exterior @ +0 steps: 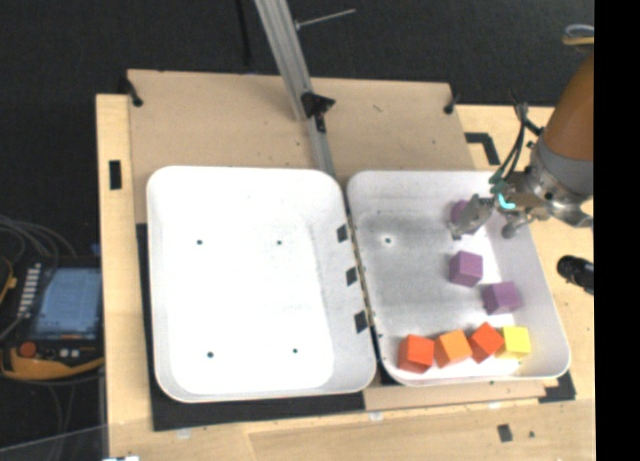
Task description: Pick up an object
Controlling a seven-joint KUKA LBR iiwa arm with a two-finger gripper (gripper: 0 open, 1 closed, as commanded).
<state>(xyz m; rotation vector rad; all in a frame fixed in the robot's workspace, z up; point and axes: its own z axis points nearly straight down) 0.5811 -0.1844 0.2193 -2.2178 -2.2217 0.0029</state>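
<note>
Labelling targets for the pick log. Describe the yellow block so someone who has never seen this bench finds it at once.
Look in the right-hand bin, along its near edge, where a short row of blocks sits. The yellow block is the last one at the right end, next to an orange-red block. It is the only yellow thing in the bin; the rest are orange, red or purple.

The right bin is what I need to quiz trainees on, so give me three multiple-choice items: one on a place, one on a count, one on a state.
1. Where in the right bin is the yellow cube?
A. at its far edge
B. at the right end of the near row
C. at its left wall

2. How many purple blocks lie in it?
A. one
B. three
C. five

3. The gripper is
A. over the right bin
B. over the left bin
C. off the bench

Answers: 1 B, it ends the row after the orange cubes; 2 B, one purple block sits mid-bin, others beside it; 3 A, it hangs above the bin's far right part.
</note>
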